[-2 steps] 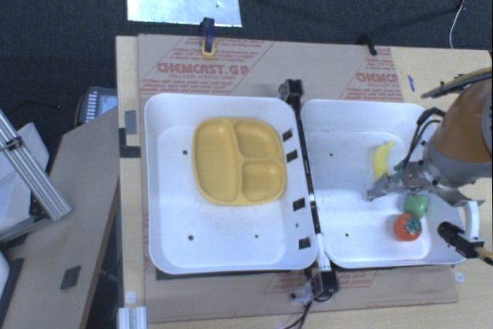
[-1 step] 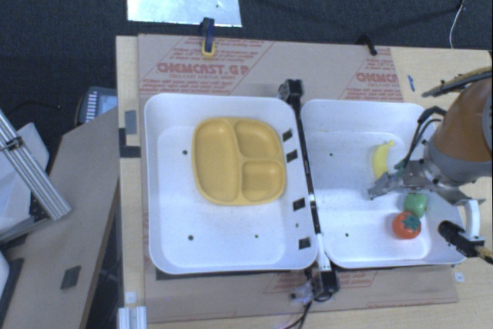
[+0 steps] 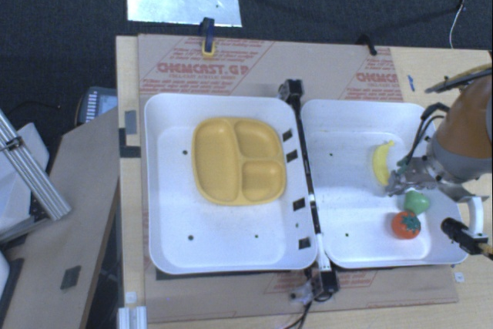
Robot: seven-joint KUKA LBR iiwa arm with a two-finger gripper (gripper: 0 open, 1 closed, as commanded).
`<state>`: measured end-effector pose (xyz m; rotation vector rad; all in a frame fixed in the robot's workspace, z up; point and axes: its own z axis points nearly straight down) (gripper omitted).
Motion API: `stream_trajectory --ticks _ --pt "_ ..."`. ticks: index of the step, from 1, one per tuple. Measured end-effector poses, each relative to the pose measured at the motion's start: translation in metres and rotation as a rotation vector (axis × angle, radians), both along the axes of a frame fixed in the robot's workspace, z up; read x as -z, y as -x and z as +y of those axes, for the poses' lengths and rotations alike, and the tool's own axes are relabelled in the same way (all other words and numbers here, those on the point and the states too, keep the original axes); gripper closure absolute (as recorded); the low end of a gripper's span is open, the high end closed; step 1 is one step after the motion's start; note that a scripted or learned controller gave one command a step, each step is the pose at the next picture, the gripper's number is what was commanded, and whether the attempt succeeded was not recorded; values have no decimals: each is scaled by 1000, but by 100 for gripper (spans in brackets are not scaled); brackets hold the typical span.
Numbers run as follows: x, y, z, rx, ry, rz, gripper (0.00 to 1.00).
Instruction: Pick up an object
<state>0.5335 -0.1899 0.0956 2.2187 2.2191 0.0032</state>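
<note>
In the right bin (image 3: 347,166) lie a yellow banana (image 3: 381,162), a green round fruit (image 3: 417,201) and a red tomato-like fruit (image 3: 406,224). The arm comes in from the right edge, and its gripper (image 3: 406,182) hangs low between the banana and the green fruit, right above the green one. Its lower end is partly masked by the wrist body.
The left bin (image 3: 166,235) holds a yellow divided plate (image 3: 237,160). A black divider with clips (image 3: 302,173) runs between the two bins. Cardboard (image 3: 254,65) lies under both bins, and the arm's orange-banded wrist (image 3: 466,127) hangs over the right bin's far right side.
</note>
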Motion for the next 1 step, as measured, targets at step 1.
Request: stream_trajectory --ticks 1 --pt "-62 -8 2 -5 2 -4 100"
